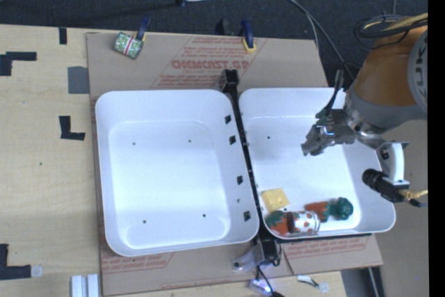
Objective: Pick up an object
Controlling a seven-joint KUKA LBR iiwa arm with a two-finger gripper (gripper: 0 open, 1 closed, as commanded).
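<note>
Dark metal fingers end the gripper (314, 145), which hangs over the middle of the right bin (292, 108); from this slanted view above I cannot tell whether they are apart or together, and nothing is visible between them. Behind the gripper the grey wrist rises to the orange band (386, 73) of the arm, which enters from the right side.

The objects lie well apart from the gripper, bunched along the near edge of the right bin. A pale yellow block (274, 199) sits closest to the divider between the bins. Just beside it, nearer the rim, lie a white can with red markings (304, 221) and a small green piece (277, 218) touching its left end. To the right come an orange-red lump (318, 208) and a teal object (341, 207), side by side.

The left bin (111, 108) sits alongside. Both bins rest on a brown cardboard sheet (195, 62), with a small green-patterned box (128, 44) at its far left corner.
</note>
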